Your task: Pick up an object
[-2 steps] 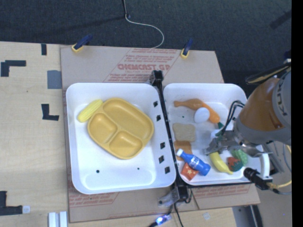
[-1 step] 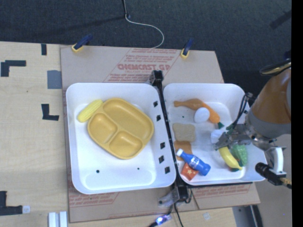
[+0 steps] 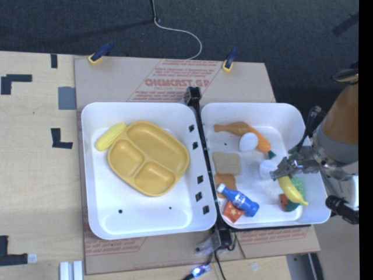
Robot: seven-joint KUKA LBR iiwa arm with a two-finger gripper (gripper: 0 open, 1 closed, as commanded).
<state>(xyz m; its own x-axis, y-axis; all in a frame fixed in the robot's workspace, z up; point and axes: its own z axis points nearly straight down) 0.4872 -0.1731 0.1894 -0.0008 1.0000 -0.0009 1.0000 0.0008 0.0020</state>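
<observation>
My gripper (image 3: 284, 169) hangs low over the right side of the right bin (image 3: 289, 112), reaching in from the right. It sits just above the upper end of a yellow banana (image 3: 293, 193) and right beside a small white round object (image 3: 267, 168). I cannot make out anything held in it. A green item (image 3: 299, 185) and a red-brown piece (image 3: 285, 203) lie against the banana.
The right bin also holds a brown drumstick (image 3: 233, 128), a white egg (image 3: 249, 142), an orange carrot (image 3: 264, 143), a bread slice (image 3: 227, 163) and a blue bottle (image 3: 242, 202). In the left bin (image 3: 93, 174) lie a yellow divided tray (image 3: 148, 157) and a corn cob (image 3: 111, 136).
</observation>
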